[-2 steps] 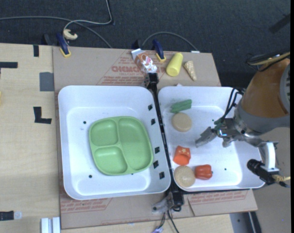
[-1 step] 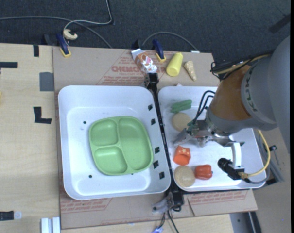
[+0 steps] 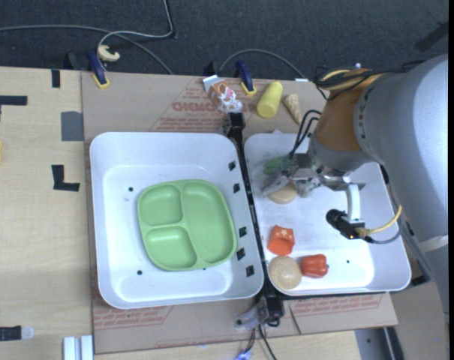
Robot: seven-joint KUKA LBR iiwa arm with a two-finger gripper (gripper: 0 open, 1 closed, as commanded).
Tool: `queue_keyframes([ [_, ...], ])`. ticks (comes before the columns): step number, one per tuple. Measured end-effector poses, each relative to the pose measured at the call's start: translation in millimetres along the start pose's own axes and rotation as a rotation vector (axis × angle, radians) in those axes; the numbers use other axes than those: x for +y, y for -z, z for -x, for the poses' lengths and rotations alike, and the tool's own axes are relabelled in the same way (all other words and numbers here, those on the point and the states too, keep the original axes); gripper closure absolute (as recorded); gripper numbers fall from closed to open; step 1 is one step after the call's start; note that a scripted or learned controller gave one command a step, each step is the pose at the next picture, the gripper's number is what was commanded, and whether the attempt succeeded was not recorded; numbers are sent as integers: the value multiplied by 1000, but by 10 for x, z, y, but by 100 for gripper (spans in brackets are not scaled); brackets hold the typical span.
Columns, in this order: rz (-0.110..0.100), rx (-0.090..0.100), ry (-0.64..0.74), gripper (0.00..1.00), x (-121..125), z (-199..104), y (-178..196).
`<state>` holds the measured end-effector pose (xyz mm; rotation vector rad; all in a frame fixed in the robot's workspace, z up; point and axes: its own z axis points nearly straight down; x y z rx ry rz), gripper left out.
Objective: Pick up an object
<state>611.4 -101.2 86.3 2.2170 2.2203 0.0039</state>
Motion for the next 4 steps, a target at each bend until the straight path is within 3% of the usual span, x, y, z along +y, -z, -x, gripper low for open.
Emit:
queue_keyframes([
  [1, -1, 0, 1, 100, -2, -2, 95],
  [2, -6, 0, -2, 100, -639, 177, 546],
  [3, -7, 2, 0, 100, -299, 271, 166],
  [4, -6, 2, 0, 0, -296, 272, 169],
])
